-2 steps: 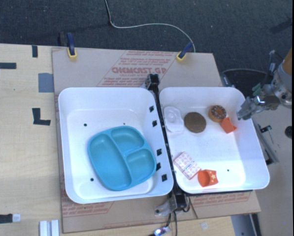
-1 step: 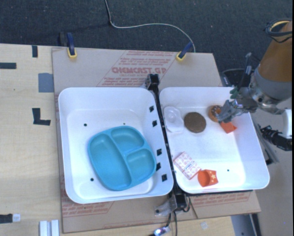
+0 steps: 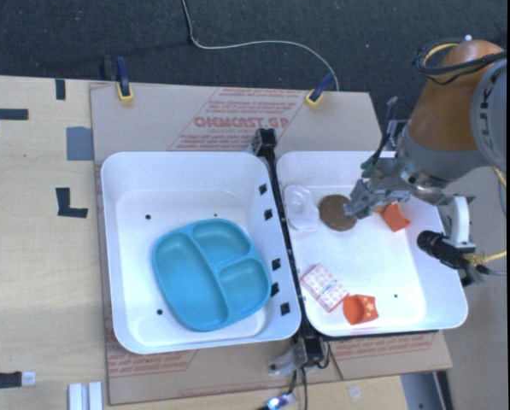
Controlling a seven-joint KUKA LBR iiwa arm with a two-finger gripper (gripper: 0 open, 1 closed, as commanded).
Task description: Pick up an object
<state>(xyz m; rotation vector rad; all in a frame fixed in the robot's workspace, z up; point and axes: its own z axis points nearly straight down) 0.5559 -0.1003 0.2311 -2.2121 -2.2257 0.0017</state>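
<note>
In the right bin (image 3: 425, 310) lie a round brown disc (image 3: 335, 213), a clear plastic cup (image 3: 299, 207), a small orange block (image 3: 395, 218), a pink-and-white patterned packet (image 3: 323, 286) and an orange-red piece (image 3: 360, 308). My gripper (image 3: 362, 200) hangs low over the bin's upper middle, just right of the brown disc and left of the orange block. Its tips sit at the disc's right edge; I see nothing held between them.
The left bin (image 3: 126, 195) holds a blue divided plate (image 3: 210, 272). A black divider (image 3: 277, 229) with clips separates the bins. The arm's grey body and orange band (image 3: 455, 101) overhang the right bin's upper right. A cable (image 3: 263, 45) runs behind the bench.
</note>
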